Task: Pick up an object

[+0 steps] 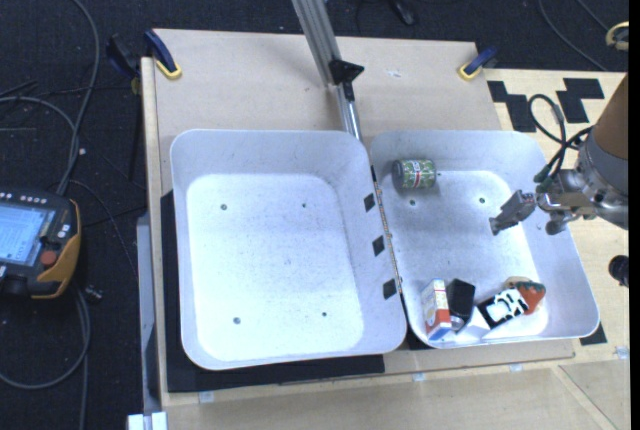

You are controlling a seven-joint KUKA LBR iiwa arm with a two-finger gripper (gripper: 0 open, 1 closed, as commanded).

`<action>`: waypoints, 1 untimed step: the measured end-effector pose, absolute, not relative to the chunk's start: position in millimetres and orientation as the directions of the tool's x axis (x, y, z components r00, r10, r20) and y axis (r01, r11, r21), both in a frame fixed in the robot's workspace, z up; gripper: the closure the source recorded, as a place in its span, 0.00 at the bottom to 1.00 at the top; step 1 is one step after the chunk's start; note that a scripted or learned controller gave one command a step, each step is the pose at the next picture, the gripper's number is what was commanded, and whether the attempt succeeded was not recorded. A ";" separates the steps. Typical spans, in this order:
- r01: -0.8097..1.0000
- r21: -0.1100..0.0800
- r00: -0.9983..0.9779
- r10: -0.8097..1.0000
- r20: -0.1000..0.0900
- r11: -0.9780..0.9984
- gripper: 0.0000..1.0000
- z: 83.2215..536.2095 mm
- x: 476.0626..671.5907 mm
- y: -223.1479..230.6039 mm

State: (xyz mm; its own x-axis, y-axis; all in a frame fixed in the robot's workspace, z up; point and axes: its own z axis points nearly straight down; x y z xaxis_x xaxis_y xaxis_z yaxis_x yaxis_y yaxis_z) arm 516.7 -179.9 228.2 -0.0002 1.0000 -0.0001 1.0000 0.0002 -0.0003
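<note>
Jaws (532, 215) apart, holding nothing, above right bin (560, 163), near can (415, 174).

**A:** What sits on the wooden table (250, 68)?

**B:** Two shallow white bins side by side. The left bin (190, 218) lies bare; the right bin (470, 153) carries a green can (415, 174) on its side near the far wall.

**A:** And along the near edge?

**B:** A small red-and-white carton (436, 308), a black block (461, 297) just beside it, and a black-and-white item with an orange end (515, 303).

**A:** The arm?

**B:** The gripper (510, 213) reaches in from the right above the right bin, well apart from the can. Whether its jaws are parted cannot be told.

**A:** Off the table?

**B:** A handheld control pendant (35, 243) on the dark floor, left.
</note>
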 end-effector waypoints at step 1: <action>0.998 0.008 -0.056 0.998 -0.001 0.056 0.00 324.6 497.3 -124.8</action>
State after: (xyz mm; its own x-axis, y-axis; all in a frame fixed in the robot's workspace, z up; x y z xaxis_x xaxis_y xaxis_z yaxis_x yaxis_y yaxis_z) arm 497.3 -124.8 324.6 -0.0560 0.9984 -0.0007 0.9984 0.0560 0.0077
